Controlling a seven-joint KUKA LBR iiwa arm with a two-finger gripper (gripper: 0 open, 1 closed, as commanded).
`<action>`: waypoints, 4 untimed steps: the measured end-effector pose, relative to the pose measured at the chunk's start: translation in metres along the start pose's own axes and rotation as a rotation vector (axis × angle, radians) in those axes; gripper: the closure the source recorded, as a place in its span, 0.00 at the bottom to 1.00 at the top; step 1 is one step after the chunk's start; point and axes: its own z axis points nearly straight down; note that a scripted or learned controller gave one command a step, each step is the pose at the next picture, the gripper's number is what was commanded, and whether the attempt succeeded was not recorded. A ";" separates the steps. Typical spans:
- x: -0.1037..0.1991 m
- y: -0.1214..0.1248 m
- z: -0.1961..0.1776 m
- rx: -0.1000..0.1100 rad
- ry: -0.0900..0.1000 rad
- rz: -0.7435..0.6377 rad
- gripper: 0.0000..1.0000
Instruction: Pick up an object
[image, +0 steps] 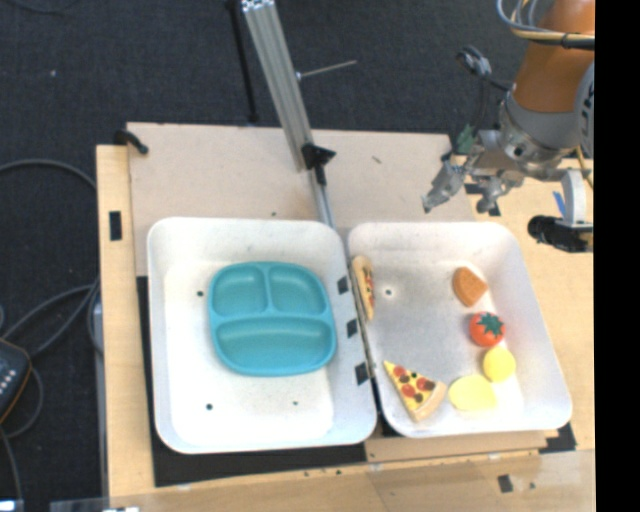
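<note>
My gripper (463, 198) hangs over the far rim of the right bin (430, 240), open, with nothing between its fingers. In that bin lie an orange bread-like piece (469, 286), a red tomato (487, 329), a yellow lemon (499, 364), a flat yellow piece (472, 393) and a pizza slice (414, 388). A hot dog (362, 287) rests against the bin's left wall. The orange piece is the closest to the gripper, some way toward the front of it.
The left bin (180, 400) holds a teal divided plate (271, 318). A slanted metal post (285, 90) rises from the seam between the bins at the back. Bare bench board (230, 170) lies behind both bins.
</note>
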 end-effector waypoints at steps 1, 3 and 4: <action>0.000 0.000 0.000 0.000 -0.001 0.000 0.00; 0.007 -0.007 0.098 0.004 0.000 0.003 0.00; 0.014 -0.002 0.150 0.005 0.001 0.000 0.00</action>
